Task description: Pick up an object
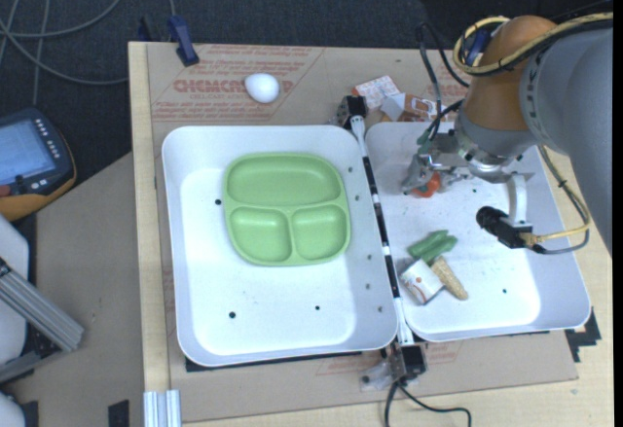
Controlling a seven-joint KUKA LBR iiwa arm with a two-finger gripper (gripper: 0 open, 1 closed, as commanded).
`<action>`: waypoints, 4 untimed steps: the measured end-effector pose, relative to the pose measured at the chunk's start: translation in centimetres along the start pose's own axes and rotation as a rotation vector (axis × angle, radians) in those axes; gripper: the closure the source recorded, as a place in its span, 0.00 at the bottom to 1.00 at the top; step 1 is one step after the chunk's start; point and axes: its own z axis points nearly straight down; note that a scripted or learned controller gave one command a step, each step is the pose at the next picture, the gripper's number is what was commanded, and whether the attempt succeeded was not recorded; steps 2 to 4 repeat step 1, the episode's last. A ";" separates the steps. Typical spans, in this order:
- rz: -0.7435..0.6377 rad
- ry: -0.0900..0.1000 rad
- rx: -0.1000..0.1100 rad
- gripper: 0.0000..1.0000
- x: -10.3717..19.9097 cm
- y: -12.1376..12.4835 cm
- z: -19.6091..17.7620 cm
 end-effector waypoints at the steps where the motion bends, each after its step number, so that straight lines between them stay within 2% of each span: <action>1: -0.002 0.000 -0.001 1.00 7.2 -3.2 -12.2; 4: -0.002 0.000 -0.001 1.00 7.2 -3.2 -12.2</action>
